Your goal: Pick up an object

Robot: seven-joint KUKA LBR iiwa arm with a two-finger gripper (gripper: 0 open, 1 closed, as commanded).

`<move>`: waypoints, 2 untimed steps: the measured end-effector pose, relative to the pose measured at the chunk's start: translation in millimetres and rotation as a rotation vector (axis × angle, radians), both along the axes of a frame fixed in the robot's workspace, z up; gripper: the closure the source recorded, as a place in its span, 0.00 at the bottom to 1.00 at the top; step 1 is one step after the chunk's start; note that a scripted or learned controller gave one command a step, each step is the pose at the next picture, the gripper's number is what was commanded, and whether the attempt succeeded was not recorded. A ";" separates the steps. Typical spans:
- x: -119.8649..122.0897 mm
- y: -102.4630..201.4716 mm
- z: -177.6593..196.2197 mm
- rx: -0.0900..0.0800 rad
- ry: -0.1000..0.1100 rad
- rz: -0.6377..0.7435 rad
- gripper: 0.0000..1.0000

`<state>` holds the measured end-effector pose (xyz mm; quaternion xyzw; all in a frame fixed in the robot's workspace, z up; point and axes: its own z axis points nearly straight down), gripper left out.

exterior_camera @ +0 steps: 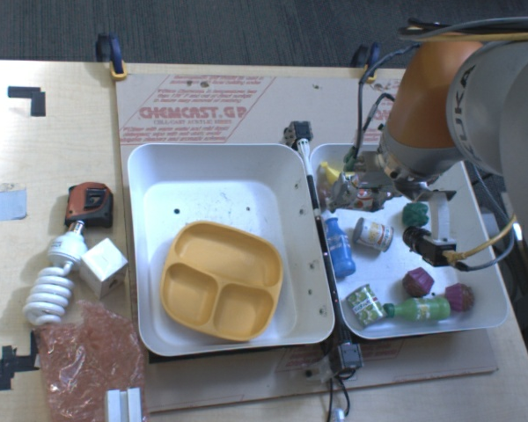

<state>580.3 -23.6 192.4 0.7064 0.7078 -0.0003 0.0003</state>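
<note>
Two white bins sit side by side on a wooden bench, and the arm (440, 104) leans over the right one.

Small things are piled in the right bin (488, 319) for picking: a blue bottle (339, 246), a little can (373, 234), a green bottle (420, 309), a green-and-white can (364, 305), a dark red block (418, 281). The gripper (363, 187) hangs low near the bin's far left corner, close to the wall; I cannot tell if it is wide or closed, or holding anything. That corner looks tight. More room lies in the middle. The left bin (145, 236) holds a yellow tray (220, 280).
</note>
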 end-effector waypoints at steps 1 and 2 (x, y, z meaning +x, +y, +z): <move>-15.9 -29.0 11.6 0.000 0.000 -0.003 1.00; -14.7 -29.3 21.5 -0.001 -0.002 -0.001 1.00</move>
